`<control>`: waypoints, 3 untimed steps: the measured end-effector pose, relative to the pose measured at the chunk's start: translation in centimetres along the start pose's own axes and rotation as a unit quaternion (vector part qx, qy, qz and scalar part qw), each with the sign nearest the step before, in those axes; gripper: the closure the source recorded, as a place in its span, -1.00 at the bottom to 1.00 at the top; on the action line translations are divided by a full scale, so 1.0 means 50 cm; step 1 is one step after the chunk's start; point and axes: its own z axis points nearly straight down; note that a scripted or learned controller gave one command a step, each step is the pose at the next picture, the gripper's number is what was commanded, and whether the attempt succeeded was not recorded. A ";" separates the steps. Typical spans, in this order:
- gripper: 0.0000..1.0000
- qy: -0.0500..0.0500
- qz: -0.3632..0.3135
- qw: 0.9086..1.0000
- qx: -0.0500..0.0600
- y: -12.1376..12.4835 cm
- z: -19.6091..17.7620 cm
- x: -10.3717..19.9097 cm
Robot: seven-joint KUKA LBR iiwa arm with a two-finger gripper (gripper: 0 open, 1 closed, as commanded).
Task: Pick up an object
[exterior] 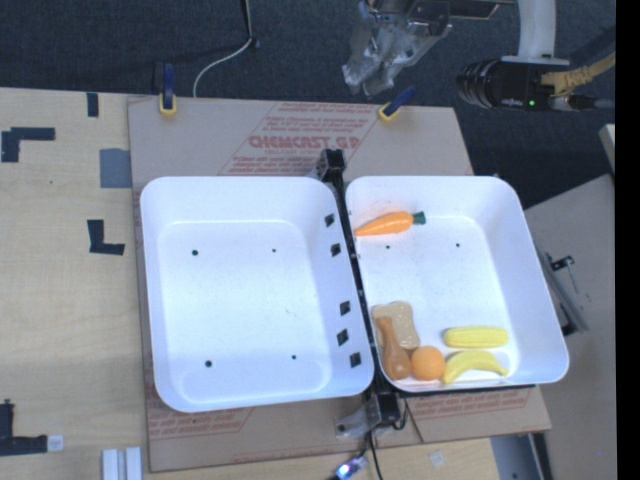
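While the gripper [372,56] hangs above the far edge of the bench, beyond both bins, nothing lies between its fingers; whether they are spread or closed cannot be told at this slant. A toy carrot [385,224] lies in the right bin [500,268], near that bin's far left corner and just beside the divider where the two bins meet. Its long axis runs nearly parallel to the bin's far edge, slightly tilted: the tapered orange tip points toward the divider, and the small dark green stem end points toward the bin's middle. Its body is smooth, bright orange and cone-shaped.

Along the near edge of the same bin lie four more toys. A tan, bread-like piece [395,323] sits close to the near left corner, touching a brown elongated item [391,353] beneath it. An orange ball-shaped fruit [427,364] rests just beside these. Two yellow pieces sit toward the near right corner: a corn-like cob [475,337] and a banana [473,367], both lying lengthwise along the near edge. The left bin [240,288] stands against the right one on a cardboard sheet [290,138].
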 end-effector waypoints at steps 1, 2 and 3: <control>1.00 0.000 0.000 1.000 0.000 0.001 -0.019 0.000; 1.00 -0.001 -0.001 1.000 0.001 0.001 -0.038 0.001; 1.00 -0.001 -0.001 1.000 0.002 0.001 -0.058 0.001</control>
